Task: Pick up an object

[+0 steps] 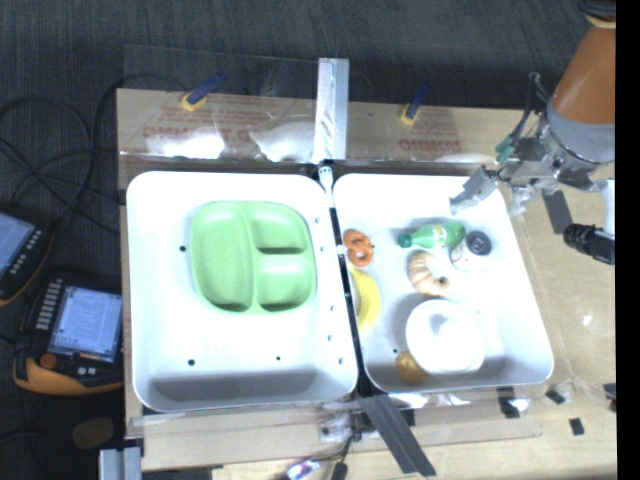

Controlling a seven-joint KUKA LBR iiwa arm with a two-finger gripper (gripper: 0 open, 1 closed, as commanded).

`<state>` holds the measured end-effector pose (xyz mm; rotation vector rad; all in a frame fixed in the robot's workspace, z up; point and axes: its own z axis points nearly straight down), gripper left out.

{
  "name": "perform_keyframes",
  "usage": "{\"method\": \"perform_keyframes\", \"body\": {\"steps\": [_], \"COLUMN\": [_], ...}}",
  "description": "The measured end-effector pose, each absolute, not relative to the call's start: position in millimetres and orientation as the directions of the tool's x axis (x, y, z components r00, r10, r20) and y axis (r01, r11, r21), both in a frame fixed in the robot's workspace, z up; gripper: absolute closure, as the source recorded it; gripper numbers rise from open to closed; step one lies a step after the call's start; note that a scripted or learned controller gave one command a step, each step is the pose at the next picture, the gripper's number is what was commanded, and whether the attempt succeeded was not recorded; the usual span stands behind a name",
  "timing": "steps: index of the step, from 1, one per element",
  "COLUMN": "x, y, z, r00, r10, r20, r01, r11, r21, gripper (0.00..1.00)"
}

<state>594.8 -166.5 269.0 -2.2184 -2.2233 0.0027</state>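
a pale wooden bench (585, 298) on dark carpet is carrying two shallow white bins side by side. going near to far in the right bin (520, 268): a white bowl (445, 333) is sitting by the front wall, a croissant-like pastry (428, 273) is lying just behind it, then a green bottle (432, 236) is lying on its side, long axis running left to right, with a small dark cap (478, 243) just beside it. the gripper (470, 200) is hanging over the bin's far right part, and i cannot tell how it is set. the bottle is lying just nearer the camera and slightly left of it. the left bin (150, 268) is holding a green divided tray (252, 255).
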Motion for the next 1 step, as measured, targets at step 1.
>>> {"method": "perform_keyframes", "body": {"steps": [1], "x": [602.4], "y": [-119.3], "z": [174.4], "r00": [-0.156], "r10": [0.988], "r20": [0.001], "r01": [0.988], "r11": [0.156], "r21": [-0.003], "gripper": [0.00]}}
